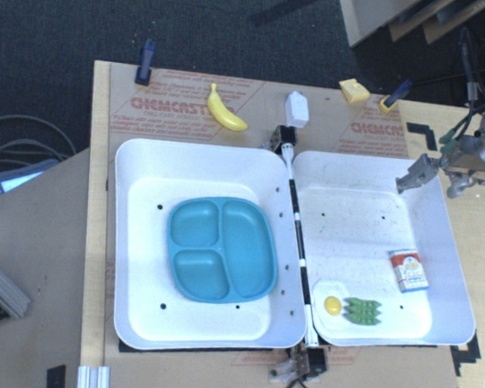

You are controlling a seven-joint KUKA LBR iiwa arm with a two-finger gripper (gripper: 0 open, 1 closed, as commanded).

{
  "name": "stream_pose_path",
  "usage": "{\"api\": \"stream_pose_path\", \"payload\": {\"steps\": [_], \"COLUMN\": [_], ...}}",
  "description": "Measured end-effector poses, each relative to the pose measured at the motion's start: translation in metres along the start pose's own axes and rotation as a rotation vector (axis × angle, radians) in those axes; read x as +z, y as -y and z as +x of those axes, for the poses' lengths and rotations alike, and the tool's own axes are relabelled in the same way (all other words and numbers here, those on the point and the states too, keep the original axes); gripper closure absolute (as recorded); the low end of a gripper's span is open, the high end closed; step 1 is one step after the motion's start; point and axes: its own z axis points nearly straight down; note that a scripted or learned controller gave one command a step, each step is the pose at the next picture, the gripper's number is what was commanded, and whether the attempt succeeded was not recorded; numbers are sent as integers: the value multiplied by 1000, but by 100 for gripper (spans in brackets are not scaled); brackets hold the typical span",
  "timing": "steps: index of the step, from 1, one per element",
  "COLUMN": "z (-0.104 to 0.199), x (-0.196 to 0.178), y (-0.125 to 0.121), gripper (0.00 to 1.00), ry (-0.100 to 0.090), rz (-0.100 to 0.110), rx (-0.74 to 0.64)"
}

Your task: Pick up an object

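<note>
Nothing is being held yet, so you are looking at the task near its start. Your gripper is hanging over the far right corner of the right bin, up near that bin's rim, and its two fingers are standing spread wide with only air between them. No object is lying under it at that corner.

Three candidates are waiting in the right bin. A small red-and-white carton is lying flat near the right edge, about midway down. A fried-egg toy is sitting in the near left corner, and a green pea pod is lying just beside it, touching or almost touching its white edge; you cannot tell which from this angle. All three are well apart from the gripper.

One blue divided plate is resting in the middle of the left bin, which I judge a harder target for a two-finger grasp.

Outside the bins, a banana and a yellow wedge are lying on the bench along its far edge.

What is left, in my judgement, is everything: travelling over a chosen object, descending, closing on it and lifting. The carton is looking like the nearest choice.
</note>
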Motion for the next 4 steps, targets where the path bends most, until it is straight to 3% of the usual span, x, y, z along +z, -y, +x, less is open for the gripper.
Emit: {"api": "stream_pose_path", "payload": {"steps": [2,3,4], "z": [-46,-32,-32], "x": [152,172,162], "y": [16,46,45], "gripper": [0,0,100], "ry": [-3,-1,0], "rz": [3,3,0], "rx": [0,1,2]}}
